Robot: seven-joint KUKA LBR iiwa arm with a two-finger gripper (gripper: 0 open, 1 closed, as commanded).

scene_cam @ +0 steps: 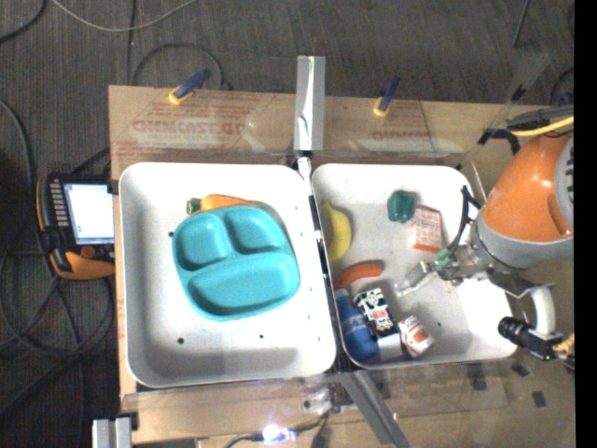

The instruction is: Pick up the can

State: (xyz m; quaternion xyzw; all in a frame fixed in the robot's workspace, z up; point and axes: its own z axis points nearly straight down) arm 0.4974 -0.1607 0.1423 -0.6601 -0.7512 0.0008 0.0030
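A small red-and-white can [416, 336] lies tilted near the front wall of the right bin [448, 177]. Beside it on the left are a black-and-white patterned carton [374, 308] and a blue cylindrical container [354, 329]. My gripper [418, 279] reaches in from the right, over bare bin floor. It is behind the can and to the right of the carton, touching neither. Nothing shows in its grasp. The grey arm and its orange band [527, 199] cover the bin's right edge.
The right bin also holds a yellow banana [338, 231], an orange-red carrot-like piece [359, 273], a green object [402, 205] and a red-and-white packet [426, 229]. In the left bin [149, 278] sits a teal divided plate [239, 258] with an orange item [224, 201] behind it.
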